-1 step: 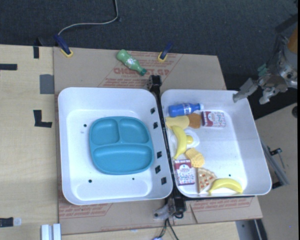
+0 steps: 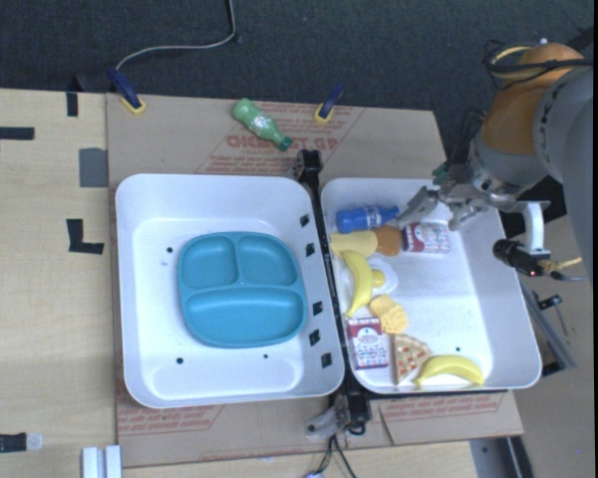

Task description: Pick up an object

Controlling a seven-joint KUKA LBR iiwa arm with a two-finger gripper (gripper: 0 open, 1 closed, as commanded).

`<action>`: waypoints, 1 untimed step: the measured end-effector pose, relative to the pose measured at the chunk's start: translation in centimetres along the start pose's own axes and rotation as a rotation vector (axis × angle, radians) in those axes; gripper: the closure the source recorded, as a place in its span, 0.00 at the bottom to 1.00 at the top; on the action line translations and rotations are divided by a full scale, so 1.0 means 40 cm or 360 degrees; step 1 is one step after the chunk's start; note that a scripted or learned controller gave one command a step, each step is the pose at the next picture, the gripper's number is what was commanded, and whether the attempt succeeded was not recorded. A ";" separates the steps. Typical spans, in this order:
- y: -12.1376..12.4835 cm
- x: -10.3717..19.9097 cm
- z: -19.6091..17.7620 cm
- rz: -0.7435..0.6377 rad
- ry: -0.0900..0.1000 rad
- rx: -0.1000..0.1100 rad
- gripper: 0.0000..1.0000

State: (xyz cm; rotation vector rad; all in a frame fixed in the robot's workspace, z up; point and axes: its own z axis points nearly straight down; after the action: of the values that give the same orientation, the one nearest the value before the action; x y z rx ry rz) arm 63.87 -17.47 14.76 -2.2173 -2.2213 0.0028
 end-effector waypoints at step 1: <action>0.024 0.079 0.142 -0.0002 -0.0009 -0.0018 0.00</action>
State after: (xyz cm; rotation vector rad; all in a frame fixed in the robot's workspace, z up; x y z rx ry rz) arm 64.79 -14.29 9.10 -2.2242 -2.2311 -0.0032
